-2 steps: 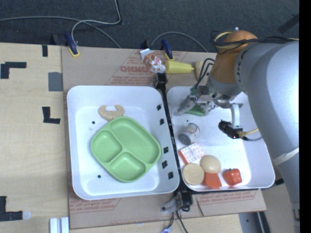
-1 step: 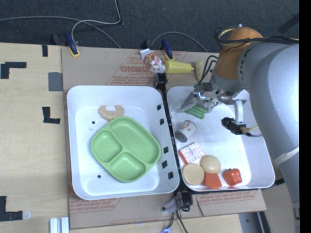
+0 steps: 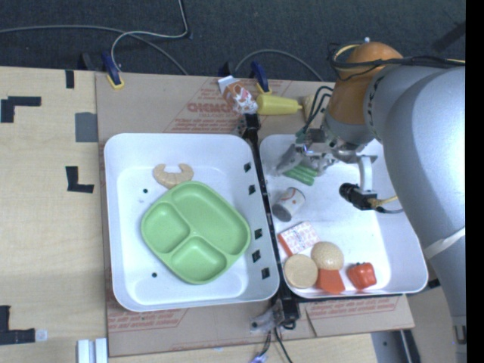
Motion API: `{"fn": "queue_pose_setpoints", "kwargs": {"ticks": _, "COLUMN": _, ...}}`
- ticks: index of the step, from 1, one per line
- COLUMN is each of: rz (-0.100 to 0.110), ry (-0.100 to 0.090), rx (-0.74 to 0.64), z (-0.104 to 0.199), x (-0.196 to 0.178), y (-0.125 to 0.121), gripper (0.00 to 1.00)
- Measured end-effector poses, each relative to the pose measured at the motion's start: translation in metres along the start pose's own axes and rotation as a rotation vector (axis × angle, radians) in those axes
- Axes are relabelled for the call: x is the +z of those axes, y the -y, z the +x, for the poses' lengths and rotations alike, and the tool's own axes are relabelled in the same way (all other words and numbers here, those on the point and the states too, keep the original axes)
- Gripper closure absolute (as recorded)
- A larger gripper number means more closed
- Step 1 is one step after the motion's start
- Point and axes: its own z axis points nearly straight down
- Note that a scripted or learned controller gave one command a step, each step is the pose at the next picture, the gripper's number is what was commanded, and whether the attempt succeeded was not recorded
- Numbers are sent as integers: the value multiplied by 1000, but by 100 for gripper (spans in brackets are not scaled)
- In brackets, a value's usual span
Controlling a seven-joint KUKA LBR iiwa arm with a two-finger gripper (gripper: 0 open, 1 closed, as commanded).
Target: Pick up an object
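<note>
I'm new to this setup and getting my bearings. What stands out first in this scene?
The big grey arm with its orange band fills the right side, its end effector low over a green object in the right bin. In the left bin lies a bright green divided plate, with a cluster of small toy foods at the right bin's near end.

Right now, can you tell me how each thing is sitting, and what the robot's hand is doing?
gripper: low in the right bin, over the green block
green block: lying flat under the gripper
green plate: right side up in the left bin
curved cracker: lying flat beside the plate
small cup: tipped on its side
red pepper: resting in the bin's corner
</note>
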Motion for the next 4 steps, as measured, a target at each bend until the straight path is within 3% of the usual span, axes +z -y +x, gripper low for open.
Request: {"fn": "queue_pose_setpoints", "kwargs": {"ticks": 4, "rz": 0, "ry": 0, "rx": 0, "z": -7, "x": 0, "y": 0, "gripper": 0}}
